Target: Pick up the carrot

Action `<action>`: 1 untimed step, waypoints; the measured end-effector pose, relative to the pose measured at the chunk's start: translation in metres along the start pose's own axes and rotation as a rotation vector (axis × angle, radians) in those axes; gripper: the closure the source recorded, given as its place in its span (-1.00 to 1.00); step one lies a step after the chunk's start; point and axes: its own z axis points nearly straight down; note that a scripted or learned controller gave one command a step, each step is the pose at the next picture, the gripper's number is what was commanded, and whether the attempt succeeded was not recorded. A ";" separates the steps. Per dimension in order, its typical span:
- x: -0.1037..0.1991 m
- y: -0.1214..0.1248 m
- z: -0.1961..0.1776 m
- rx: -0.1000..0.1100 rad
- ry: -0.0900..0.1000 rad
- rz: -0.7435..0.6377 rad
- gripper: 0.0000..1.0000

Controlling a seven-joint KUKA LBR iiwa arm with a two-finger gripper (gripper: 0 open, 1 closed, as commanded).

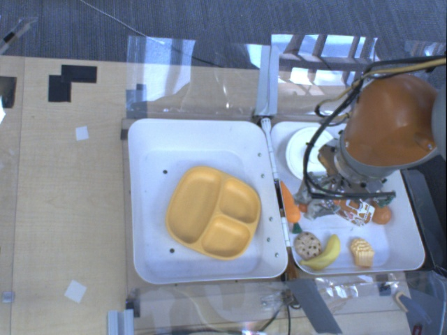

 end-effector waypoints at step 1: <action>0.000 0.000 0.000 0.000 0.000 0.000 -1.00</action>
